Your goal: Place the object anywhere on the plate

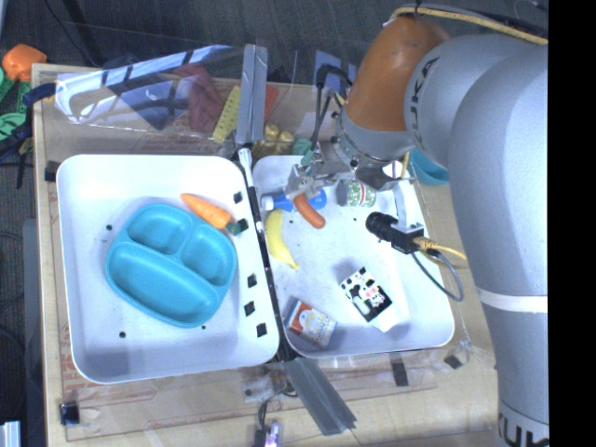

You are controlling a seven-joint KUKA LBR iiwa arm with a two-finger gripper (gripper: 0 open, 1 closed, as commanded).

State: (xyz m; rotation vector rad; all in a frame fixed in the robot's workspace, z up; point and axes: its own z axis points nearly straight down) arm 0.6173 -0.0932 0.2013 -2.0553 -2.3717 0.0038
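Note:
The blue three-compartment plate (172, 262) lies in the left bin (84, 343). An orange carrot (209, 210) rests just off the plate's upper right rim, near the divider between the bins. My gripper (312, 177) hangs low over the top left corner of the right bin (428, 319), under the orange wrist band. Directly below it lie a small red-orange sausage-shaped piece (311, 213) and a blue item (315, 196). I see nothing held in the gripper.
The right bin also holds a yellow banana (278, 240) along its left wall, a green can (356, 194), a cow-patterned carton (372, 298) and a small orange box (311, 323). A black cable plug (391, 232) hangs from the arm. Clutter sits behind the bins.

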